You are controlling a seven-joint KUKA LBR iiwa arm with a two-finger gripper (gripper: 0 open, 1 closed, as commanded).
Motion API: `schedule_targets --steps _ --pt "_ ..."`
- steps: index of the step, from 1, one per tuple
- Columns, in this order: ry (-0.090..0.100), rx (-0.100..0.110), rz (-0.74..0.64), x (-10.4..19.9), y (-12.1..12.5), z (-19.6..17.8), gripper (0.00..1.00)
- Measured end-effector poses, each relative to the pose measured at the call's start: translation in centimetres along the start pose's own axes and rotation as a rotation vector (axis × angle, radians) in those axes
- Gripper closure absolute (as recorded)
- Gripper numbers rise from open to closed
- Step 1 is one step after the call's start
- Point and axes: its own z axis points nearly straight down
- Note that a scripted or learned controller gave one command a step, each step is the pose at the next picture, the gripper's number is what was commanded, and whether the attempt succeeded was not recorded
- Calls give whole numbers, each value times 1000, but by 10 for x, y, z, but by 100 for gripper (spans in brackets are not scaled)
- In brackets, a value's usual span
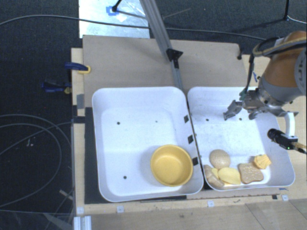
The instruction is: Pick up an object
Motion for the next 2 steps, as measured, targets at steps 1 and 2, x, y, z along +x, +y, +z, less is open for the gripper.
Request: schedule_targets --steps 1,2 --pt "1 2 -1 5 3 61 0" --pt "0 0 1 5 4 77 0"
